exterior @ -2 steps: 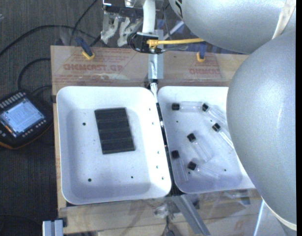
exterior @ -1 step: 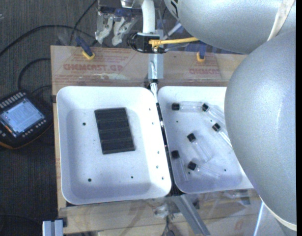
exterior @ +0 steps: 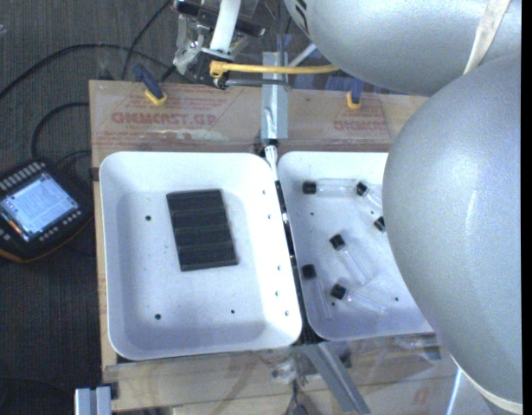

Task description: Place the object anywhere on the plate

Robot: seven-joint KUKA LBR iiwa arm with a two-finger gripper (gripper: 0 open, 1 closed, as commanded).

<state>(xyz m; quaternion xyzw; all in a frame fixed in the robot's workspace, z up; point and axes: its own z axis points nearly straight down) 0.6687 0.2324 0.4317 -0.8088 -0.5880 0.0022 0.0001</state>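
The tool [exterior: 215, 24] hangs at 12 o'clock, above the desk's [exterior: 196, 119] far edge and well apart from both bins; whether it is wide or narrow cannot be told from here, and nothing shows between its tips. In the left bin [exterior: 118, 232], a dark ribbed rectangular plate [exterior: 201, 229] lies flat, slightly toward 12 o'clock of that bin's middle. In the right bin [exterior: 291, 232], several clear vials with black caps [exterior: 337, 242] lie scattered on their sides, none touching the plate. The grey arm [exterior: 456, 232] covers the 3 o'clock side of that bin. A handheld control pendant [exterior: 34, 207] lies at 9 o'clock, off the desk.
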